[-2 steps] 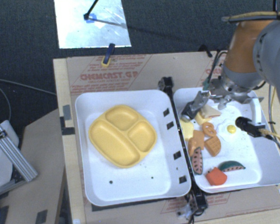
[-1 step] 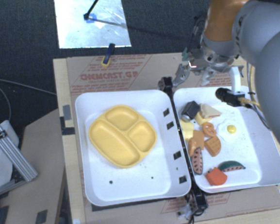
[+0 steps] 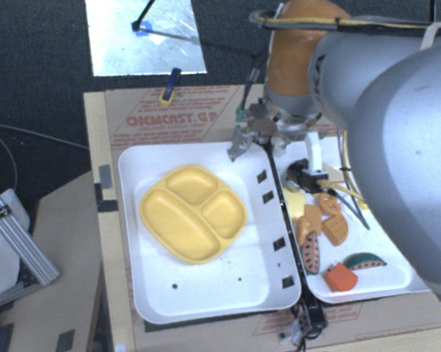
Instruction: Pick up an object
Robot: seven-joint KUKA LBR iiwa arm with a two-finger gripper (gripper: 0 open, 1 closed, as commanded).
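The arm (image 3: 399,117) reaches in from the right and fills the upper right corner, its orange band (image 3: 300,34) just above the wrist. The hand (image 3: 246,140) hangs over the far end of the divide between the two bins, close to the far rim of the left bin (image 3: 215,287). At this slant nothing shows whether the hand is spread or pressed together, and nothing can be seen held in it.

The left bin holds one yellow plate (image 3: 193,212) with three compartments, lying flat a little left of the bin's middle.

The things to pick lie in the right bin (image 3: 390,273), well apart from the hand and nearer the camera. Three tan pieces (image 3: 334,229) cluster near the divide, about midway down the bin. Just below them a seeded slice (image 3: 312,254), reddish with dark spots, lies along the divide. An orange block (image 3: 341,277) sits near the bin's near rim, and a green slice (image 3: 364,261) lies just to its right. The arm hides the bin's far right part.

Both bins rest on a cardboard sheet (image 3: 169,118) with red lettering, which lies on the bench (image 3: 65,246). Beyond the cardboard, a foil sheet (image 3: 145,28) lies on the dark floor, and a small blue and yellow tool (image 3: 170,85) lies at the cardboard's far edge.
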